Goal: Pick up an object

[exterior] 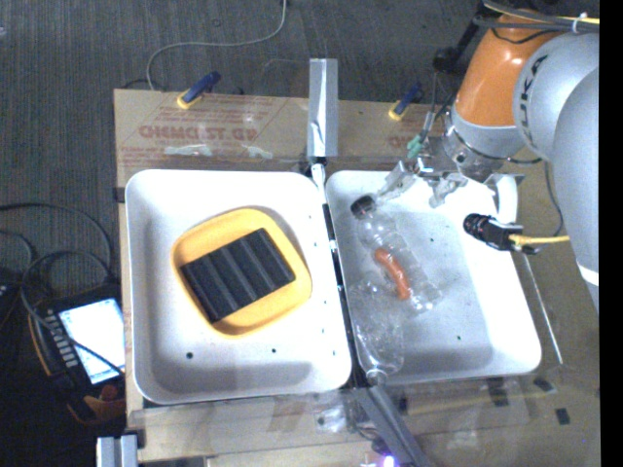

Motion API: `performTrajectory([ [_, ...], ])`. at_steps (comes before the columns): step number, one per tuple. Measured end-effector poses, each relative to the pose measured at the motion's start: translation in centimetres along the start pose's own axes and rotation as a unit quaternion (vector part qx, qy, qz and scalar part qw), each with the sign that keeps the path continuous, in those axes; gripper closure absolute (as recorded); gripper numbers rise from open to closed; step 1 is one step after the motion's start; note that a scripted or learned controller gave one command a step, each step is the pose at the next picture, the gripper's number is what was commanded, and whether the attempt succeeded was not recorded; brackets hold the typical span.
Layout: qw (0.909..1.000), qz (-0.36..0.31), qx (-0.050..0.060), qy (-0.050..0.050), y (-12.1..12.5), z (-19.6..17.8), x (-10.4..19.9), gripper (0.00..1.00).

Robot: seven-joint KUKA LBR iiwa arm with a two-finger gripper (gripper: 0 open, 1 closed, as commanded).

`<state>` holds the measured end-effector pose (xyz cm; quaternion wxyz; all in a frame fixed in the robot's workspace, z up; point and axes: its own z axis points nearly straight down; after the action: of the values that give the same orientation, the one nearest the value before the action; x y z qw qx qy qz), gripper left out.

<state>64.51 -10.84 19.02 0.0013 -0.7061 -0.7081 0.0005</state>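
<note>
My hand (421,181), fingers spread and holding nothing, hangs over the right bin's (506,343) far edge, just beside the clear plastic bottle (389,261) lying inside.

We see two bins (156,202) of smooth matt white plastic. The yellow tray (200,241) looks glossy, its ribbed black insert (238,273) matt. The bottle (389,261) is clear, shiny plastic. Beneath, the tabletop (209,125) looks like bare brown board.
</note>
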Motion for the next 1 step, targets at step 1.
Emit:
performTrajectory([
  [1,0.9998,-0.018,-0.006,-0.001,-3.92,9.19,1.08,0.00],
])
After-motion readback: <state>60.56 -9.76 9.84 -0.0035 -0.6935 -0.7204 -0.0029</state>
